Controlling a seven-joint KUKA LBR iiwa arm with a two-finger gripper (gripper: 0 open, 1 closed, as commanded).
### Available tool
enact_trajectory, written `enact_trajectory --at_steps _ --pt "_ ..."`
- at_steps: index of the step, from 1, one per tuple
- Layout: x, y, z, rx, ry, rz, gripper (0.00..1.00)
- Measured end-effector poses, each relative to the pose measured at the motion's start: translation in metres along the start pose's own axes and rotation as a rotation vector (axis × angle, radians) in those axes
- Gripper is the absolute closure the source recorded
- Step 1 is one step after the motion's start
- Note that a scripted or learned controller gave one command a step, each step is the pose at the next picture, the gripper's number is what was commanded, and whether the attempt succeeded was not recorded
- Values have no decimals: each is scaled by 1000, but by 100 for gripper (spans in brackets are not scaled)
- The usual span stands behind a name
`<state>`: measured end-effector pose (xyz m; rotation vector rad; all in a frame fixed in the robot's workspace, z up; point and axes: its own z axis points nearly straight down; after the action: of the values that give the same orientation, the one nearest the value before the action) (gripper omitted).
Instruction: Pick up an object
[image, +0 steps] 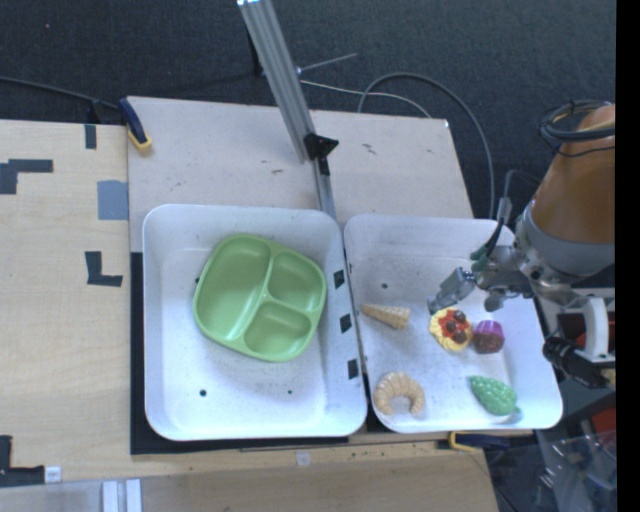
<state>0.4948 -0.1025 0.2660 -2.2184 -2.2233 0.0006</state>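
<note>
A pale wooden worktop (60, 330) stands on dark carpet, with a lighter board (290, 150) under two shallow white bins. Taking the right bin (400, 250) as landmark: the left bin (170, 400) touches its left wall and holds a green divided plate (260, 297), slightly tilted. A grey metal bar (280, 70) slants down toward the seam between the bins. Inside the right bin, a cone-shaped pastry (386, 315) lies left of centre, a croissant (400, 394) near the front left corner, a green bumpy fruit (492, 394) near the front right, and a yellow tart (451, 329) touching a purple piece (488, 337) at right. The gripper (452, 288) hovers just above the tart, holding nothing; whether it is spread, I cannot tell.
</note>
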Motion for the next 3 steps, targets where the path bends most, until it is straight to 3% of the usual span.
enact_trajectory --at_steps 1,3 --pt "0 0 0 0 0 0 0" --pt "0 6 124 8 1 1 0"
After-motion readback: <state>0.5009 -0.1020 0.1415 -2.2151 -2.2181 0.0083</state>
